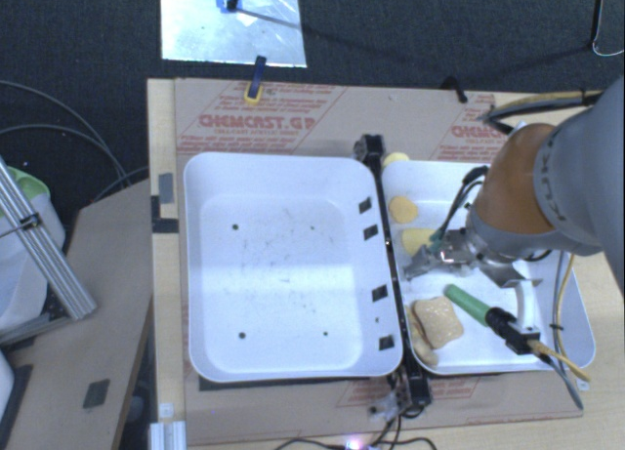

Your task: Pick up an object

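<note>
Two white bins share the worktop; the left bin [283, 253] lies well left of the jaws. Over the right bin [430, 183] the jaws hang low, with a yellow disc [401, 209] just up-left of them and a second yellow piece [414, 240] close beside their tips, perhaps touching. A tan spongy block [437, 323] and a green-handled tool [467, 302] lie below them. I cannot tell how far the jaws are parted. Nothing shows gripped, so the pick looks not yet done.

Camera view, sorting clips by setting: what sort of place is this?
Probably a robotics lab: a robot arm over the right bin, the left bin beside it, cables on dark carpet.
</note>
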